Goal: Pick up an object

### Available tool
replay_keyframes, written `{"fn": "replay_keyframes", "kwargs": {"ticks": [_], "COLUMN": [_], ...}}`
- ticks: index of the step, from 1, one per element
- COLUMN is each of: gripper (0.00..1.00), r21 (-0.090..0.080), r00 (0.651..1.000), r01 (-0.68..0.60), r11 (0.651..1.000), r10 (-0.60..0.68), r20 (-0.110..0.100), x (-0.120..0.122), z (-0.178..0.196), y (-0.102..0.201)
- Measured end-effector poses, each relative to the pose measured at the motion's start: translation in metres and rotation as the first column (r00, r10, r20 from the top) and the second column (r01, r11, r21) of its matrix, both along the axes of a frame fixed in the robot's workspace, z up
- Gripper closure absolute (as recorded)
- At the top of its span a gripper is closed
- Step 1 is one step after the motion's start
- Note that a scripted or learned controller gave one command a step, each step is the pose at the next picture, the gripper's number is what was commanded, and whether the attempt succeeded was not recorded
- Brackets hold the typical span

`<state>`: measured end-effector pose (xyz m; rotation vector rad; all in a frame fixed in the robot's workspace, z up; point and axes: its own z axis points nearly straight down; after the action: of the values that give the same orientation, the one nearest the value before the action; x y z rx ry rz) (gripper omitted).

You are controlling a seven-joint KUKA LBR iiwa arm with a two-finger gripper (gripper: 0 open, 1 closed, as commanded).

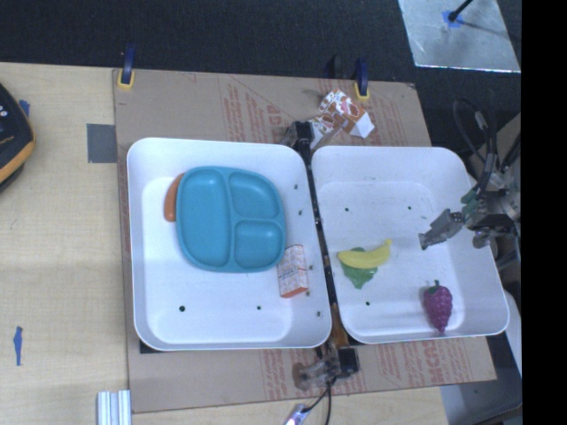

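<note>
Banana (368,256) in right bin (399,171), left of and apart from claw (434,235), claw's state unclear

Light wood worktop (53,264) with a brown cardboard sheet (239,113) clamped at 12 o'clock by blue clips (128,60); dark carpet floor (221,16) beyond; pale floor patch (456,20) with blue tape at 1 o'clock; grey tape square (101,142) at 9 o'clock; even overhead light.
</note>
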<state>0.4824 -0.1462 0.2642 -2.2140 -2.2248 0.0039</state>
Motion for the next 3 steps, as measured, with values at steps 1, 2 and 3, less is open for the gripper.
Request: {"fn": "replay_keyframes", "kwargs": {"ticks": [1, 2, 3], "gripper": [0.00, 0.00, 0.00], "r21": [0.000, -0.002, 0.000], "r00": [1.000, 1.000, 1.000], "r01": [0.000, 0.001, -0.001], "r11": [1.000, 1.000, 1.000], "r10": [0.000, -0.001, 0.001], "r20": [0.000, 0.002, -0.001], "x": [-0.003, 0.044, 0.058], "z": [-0.111, 0.011, -0.053], "y": [-0.044, -0.066, -0.010]}}
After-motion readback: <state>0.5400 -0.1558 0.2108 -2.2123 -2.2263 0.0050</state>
